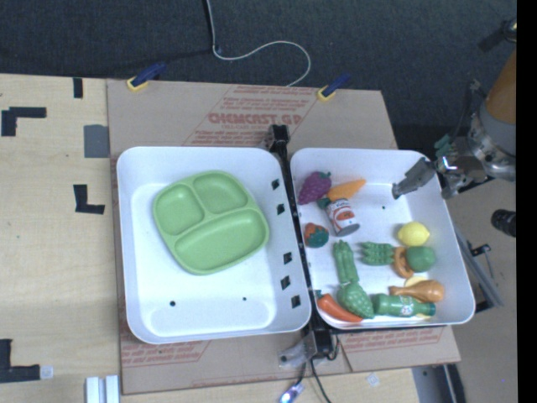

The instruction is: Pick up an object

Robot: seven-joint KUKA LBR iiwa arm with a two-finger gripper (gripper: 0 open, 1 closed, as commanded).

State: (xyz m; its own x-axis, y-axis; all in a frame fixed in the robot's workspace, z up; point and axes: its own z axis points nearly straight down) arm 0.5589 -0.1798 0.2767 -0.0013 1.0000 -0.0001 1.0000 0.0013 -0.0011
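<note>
Gripper (430, 177) hangs at the right bin's (382, 159) two o'clock rim, fingers apart and empty, and the lemon (413, 233) just inside at four o'clock looks light, hard and slick, so a squeeze across its middle seems the safest hold.

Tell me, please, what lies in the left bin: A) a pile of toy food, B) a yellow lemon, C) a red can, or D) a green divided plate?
D: the green divided plate lies alone in the left bin, while the toy food, including the red can and the lemon, is in the right bin.
</note>
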